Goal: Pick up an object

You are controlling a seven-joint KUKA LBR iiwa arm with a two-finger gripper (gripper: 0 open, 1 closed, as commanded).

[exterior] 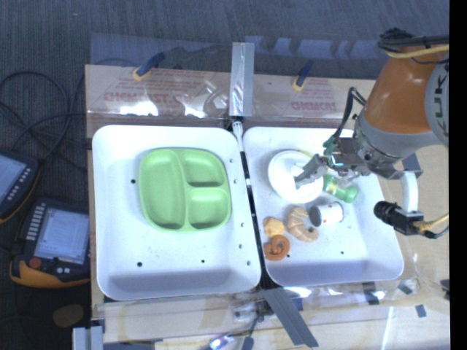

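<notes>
Pastries: orange swirl [276,247], small bun [274,226], croissant [300,222] at 6 o'clock in right bin [379,261]. White cup [326,214] beside them, green object [341,191] just past. Hand [310,172] over white plate [284,172], fingers spread, gripping nothing. Green divided tray [184,188] in left bin [117,268].

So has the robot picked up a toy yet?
Not yet. Done: the gripper has reached the right bin, over the white round dish. In hand: nothing visibly lifted. Left: grabbing and raising something; the croissant, pretzel and green bottle lie in the bin.
</notes>
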